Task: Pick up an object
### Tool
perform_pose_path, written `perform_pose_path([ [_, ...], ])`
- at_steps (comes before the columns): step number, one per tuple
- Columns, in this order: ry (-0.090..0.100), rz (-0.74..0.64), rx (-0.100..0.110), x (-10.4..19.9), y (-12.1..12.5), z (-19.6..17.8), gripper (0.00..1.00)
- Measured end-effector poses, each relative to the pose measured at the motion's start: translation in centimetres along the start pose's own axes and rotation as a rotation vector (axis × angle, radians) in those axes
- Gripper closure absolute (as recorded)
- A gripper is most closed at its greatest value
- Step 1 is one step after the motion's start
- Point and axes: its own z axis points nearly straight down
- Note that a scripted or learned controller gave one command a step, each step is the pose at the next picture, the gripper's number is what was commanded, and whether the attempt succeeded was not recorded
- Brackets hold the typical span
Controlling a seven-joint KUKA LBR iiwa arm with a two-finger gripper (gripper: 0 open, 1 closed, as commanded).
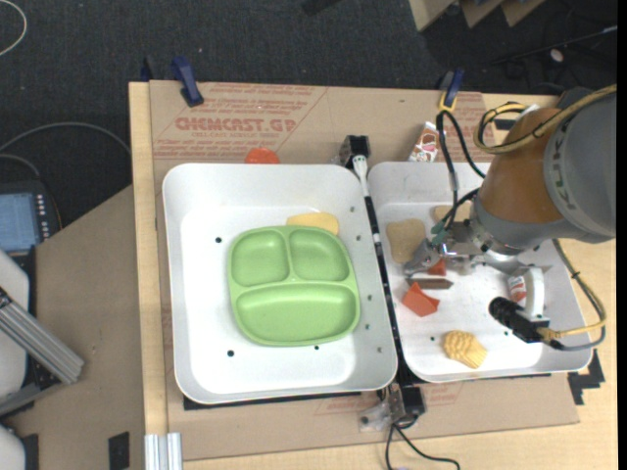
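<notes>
The gripper [431, 262] hangs low over the right bin [416, 346], poised above the red block [420, 301]; whether its jaws are parted, I cannot tell.

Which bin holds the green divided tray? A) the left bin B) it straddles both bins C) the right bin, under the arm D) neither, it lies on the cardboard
A: the green divided tray lies flat inside the left bin, with a pale yellow piece at its far edge, while the arm and its tool are over the right bin.
</notes>
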Motion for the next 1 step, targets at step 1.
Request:
perform_pose_path([
  [1, -0.001, 0.001, -0.004, 0.72, -2.48, -0.42, 0.0],
])
